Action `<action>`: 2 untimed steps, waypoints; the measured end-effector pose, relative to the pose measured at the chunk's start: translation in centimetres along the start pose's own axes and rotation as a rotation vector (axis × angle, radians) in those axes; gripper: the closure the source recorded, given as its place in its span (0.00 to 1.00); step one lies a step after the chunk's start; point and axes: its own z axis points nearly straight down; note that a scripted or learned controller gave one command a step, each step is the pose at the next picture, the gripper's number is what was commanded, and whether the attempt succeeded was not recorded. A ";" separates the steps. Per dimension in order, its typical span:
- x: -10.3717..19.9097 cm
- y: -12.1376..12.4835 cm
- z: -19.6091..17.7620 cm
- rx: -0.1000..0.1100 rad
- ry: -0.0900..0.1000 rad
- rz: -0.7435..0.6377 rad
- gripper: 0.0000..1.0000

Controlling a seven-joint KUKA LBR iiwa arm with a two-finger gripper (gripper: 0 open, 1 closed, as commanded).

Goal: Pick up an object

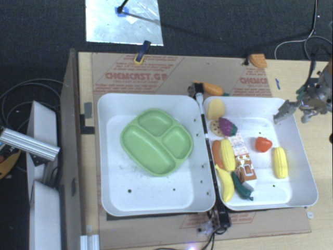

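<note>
The hand (292, 111) hovers at the right bin's (304, 184) upper right rim, fingers spread wide, holding nothing; approach is in hand; the red tomato (263, 144) and corn cob (280, 162) lie nearest; next, it must descend over one and close.

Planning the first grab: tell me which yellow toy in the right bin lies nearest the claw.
The corn cob lying alone by the right wall, beside the red tomato; the other yellow pieces crowd the bin's left side.
</note>
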 end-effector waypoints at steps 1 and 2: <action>0.2 -1.3 9.2 0.009 0.003 0.002 0.00; 1.7 -0.5 17.3 0.002 0.001 -0.001 0.00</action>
